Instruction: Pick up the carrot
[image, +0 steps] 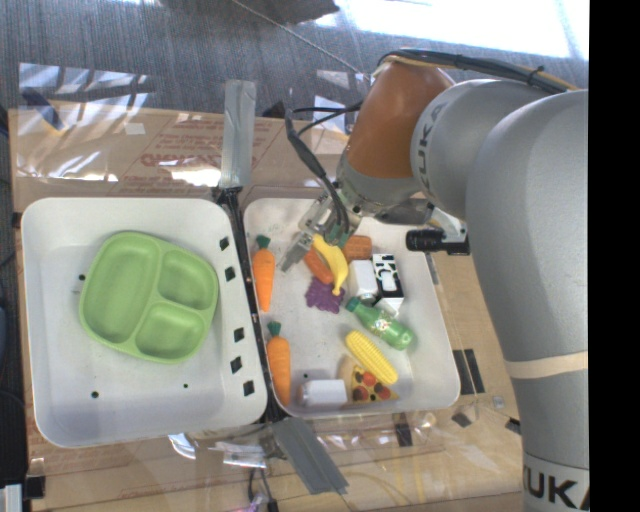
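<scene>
Gripper (312, 232), fingers spread and holding nothing, hovers just right of the upper carrot (263, 278) by the right bin's (440, 340) left wall, seemingly mid-approach; next it must shift left and descend.

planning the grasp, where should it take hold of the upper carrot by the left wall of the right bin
Probably mid-body of the upper carrot, from above, fingers closing across its width. It lies flat, lengthwise along the bin wall, green top away from the camera. That wall sits close on its left, so the left finger has little room.
</scene>
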